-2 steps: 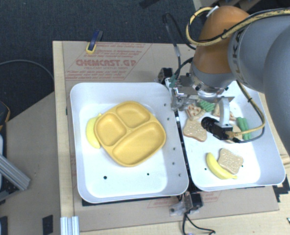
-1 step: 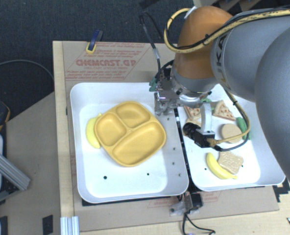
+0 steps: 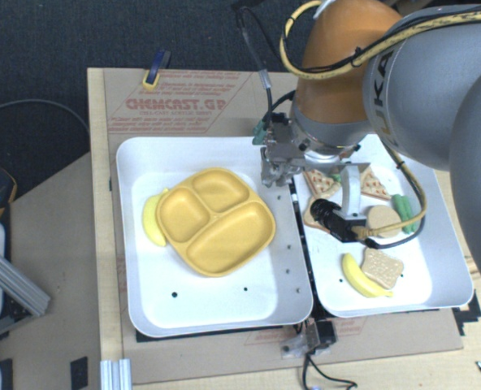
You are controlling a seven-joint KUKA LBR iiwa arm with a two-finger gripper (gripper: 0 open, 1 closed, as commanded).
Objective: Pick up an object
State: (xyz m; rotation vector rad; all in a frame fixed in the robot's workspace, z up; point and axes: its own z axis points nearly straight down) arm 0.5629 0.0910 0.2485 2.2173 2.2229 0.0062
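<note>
Counted six small toy foods in the right bin (image 3: 448, 287). Nearest the pincer (image 3: 276, 171), found a tan toast triangle (image 3: 319, 183) with a reddish speckled face, lying flat at the far left of that bin, just beside the dividing rims. Further right, found a second triangle (image 3: 376, 187) of the same tan with a pale edge, then a green piece (image 3: 403, 207) and a round beige bun (image 3: 380, 218) just beside it. Toward the near side, saw a bright yellow banana (image 3: 356, 276), curved, with a square speckled bread slice (image 3: 383, 269) lying against its right end. Spotted the pincer over the seam between the two bins, at their far side, near the first triangle; could not tell whether apart or together. Above it, traced the grey arm (image 3: 444, 71) with its orange band in from the right. In the left bin (image 3: 128, 165), noted a yellow three-compartment plate (image 3: 216, 220), turned at a slant, covering part of a paler yellow crescent (image 3: 150, 220) at its left. Under both bins, saw a brown tabletop (image 3: 184, 100) printed in red letters
</note>
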